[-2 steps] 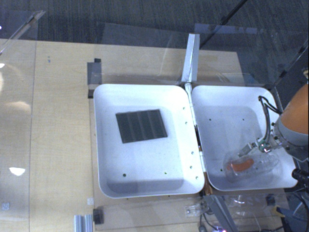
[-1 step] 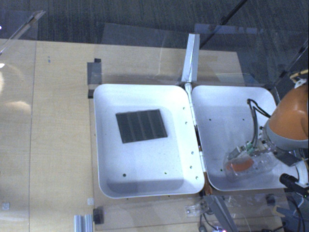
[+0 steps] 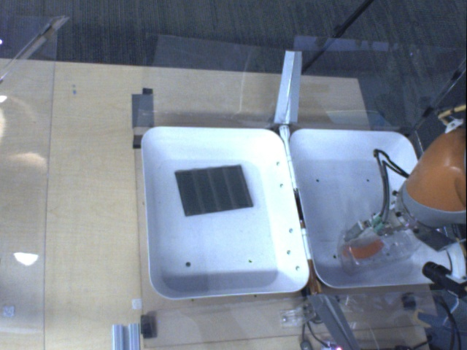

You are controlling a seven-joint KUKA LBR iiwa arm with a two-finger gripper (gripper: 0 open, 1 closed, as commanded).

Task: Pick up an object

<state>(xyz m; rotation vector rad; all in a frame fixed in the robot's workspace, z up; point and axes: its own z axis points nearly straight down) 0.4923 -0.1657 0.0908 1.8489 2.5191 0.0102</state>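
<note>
1. Nearest the camera is the near rim of the left bin, a shallow white tray. A dark ribbed rectangular pad lies flat in its far half, well apart from the arm.
2. The right bin sits just beside it. In its near right part lies a small orange-red object, which seems to be wrapped in or overlaid by something clear and crinkled; its exact shape is too blurred to tell.
3. The arm reaches in from the right, and the gripper sits low over that object, touching or nearly touching it. I cannot tell how the claw stands, nor whether anything is caught in it.
4. Handling, as a judgement: the orange-red object looks light and small. If the clear stuff is film or a bag, it is likely slippery and yielding, so a grip on it alone could slide off.
5. The better hold is probably across the solid orange body, at its middle, squeezed gently.
</note>
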